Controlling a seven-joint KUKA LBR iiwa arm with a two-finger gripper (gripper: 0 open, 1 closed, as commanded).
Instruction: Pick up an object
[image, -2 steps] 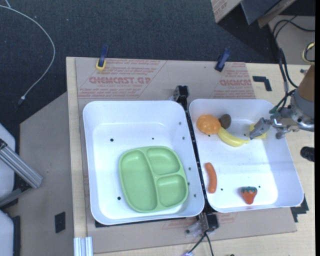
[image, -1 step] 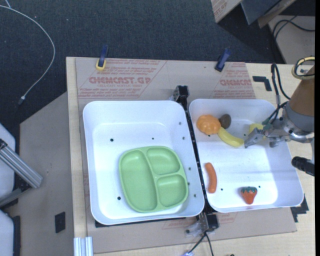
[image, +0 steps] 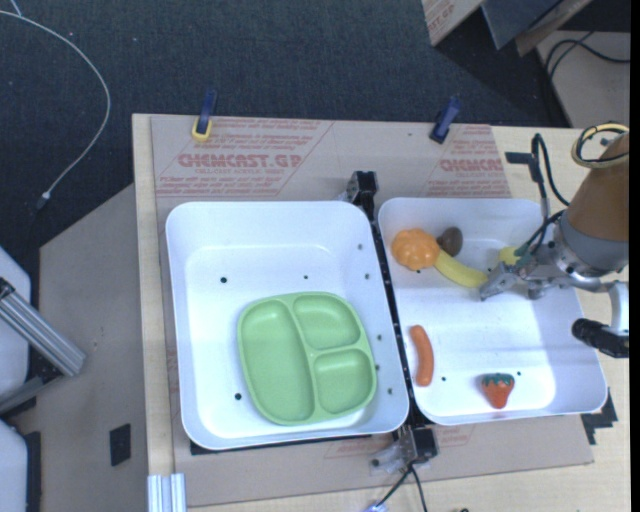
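Observation:
The right bin (image: 560, 400) holds several toy foods. An orange fruit (image: 412, 248) lies at its far left, with a small brown piece (image: 451, 240) just behind it and a yellow banana (image: 458, 269) slanting down to the right. A red sausage (image: 422, 354) lies along the left wall, and a strawberry (image: 497, 388) sits near the front. My gripper (image: 500, 284) is low over the right bin, right at the banana's right end. Nothing is visibly held.
The left bin (image: 200, 250) carries a green divided plate (image: 305, 355) towards its front. Black clamps sit between the bins at the back (image: 362, 185) and at the front (image: 420, 440). The arm's grey and orange body (image: 600, 215) overhangs the right bin's far right side.

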